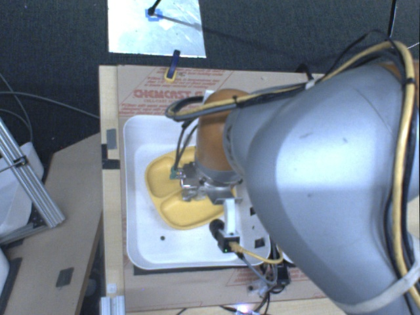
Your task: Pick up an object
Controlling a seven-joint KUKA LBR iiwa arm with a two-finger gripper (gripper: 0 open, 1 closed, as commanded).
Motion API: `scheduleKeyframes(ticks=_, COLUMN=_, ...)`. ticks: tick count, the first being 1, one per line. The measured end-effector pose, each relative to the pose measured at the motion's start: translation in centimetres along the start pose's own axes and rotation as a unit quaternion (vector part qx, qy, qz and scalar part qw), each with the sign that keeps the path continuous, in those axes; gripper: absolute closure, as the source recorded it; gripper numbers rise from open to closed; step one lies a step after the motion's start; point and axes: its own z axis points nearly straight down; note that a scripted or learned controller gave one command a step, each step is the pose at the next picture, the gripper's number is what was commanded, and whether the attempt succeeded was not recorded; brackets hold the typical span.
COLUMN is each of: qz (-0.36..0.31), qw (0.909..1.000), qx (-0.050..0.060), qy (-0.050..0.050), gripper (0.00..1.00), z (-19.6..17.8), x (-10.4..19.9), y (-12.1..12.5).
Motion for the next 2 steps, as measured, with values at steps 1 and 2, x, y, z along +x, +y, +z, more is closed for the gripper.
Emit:
scheduleKeyframes(ticks=1, qz=-0.003, qw=0.9997, qx=0.025, qy=-0.004, gripper=1.0, z=0.2, x=1.0, y=4.6)
scheduleKeyframes(ticks=2, qz=-0.003, qw=1.0, qx=-0.009, qy=0.002, gripper=1.0, z=-14.8, x=3.2, y=-2.8)
